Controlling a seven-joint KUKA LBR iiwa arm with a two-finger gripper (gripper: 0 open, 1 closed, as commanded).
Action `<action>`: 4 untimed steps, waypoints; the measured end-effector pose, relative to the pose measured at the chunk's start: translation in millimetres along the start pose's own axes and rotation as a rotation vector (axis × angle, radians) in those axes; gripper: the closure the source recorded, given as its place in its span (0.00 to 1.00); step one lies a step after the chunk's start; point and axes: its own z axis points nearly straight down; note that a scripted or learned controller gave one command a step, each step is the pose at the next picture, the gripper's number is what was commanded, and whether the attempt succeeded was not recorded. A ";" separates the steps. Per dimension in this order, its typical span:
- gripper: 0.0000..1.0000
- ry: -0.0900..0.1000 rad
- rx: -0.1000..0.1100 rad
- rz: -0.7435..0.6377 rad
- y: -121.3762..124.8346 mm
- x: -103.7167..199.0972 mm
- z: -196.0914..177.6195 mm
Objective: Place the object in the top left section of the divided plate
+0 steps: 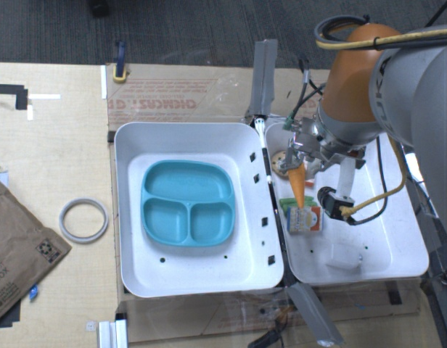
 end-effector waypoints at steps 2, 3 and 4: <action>1.00 -0.002 0.001 0.033 -71.6 107.5 13.6; 1.00 -0.002 0.001 -0.191 -117.9 130.7 -13.0; 1.00 -0.004 -0.001 0.252 -80.8 153.8 -8.9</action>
